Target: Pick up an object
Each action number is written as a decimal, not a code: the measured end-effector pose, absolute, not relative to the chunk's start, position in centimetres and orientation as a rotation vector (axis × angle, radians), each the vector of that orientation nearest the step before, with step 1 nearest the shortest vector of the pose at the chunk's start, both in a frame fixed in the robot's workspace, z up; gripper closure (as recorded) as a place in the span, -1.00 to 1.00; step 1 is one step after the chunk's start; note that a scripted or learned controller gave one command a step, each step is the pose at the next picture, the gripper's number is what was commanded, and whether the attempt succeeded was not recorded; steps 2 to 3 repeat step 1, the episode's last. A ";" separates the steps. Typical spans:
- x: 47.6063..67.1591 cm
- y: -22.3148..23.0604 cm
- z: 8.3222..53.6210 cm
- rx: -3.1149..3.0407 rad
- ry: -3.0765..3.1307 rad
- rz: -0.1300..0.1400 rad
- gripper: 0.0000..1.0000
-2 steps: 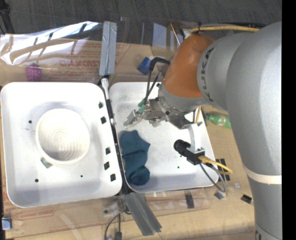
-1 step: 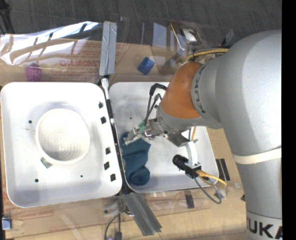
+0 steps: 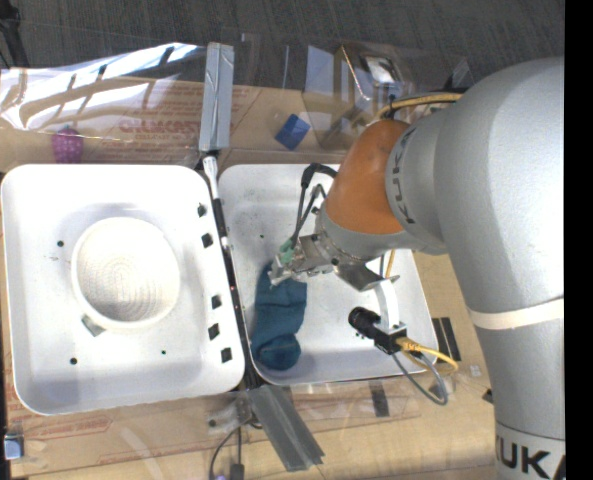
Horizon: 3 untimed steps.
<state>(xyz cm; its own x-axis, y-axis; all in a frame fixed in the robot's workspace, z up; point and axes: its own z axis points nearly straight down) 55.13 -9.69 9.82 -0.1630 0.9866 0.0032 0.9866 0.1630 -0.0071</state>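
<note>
A dark blue-green sock (image 3: 278,323) lies in the right bin (image 3: 261,196), along its left wall toward the front. My gripper (image 3: 288,268) is low in that bin, right at the sock's upper end and touching or nearly touching it. The wrist and arm body cover much of the bin behind it. In the left bin (image 3: 36,368) rests a white round plate or lid (image 3: 126,271) with a small pale piece (image 3: 93,324) at its front left edge.
Behind the bins on the cardboard sit a small blue block (image 3: 294,130) and a purple object (image 3: 67,146). Clear plastic sheeting (image 3: 96,78) covers the back left. A grey divider strip (image 3: 216,98) runs between the bins at the back.
</note>
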 end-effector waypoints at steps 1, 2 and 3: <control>57.8 -3.2 19.1 -1.985 -2.431 0.002 1.00; 57.8 -3.2 19.1 -1.985 -2.431 0.002 1.00; 57.8 -3.2 19.1 -1.985 -2.431 0.002 1.00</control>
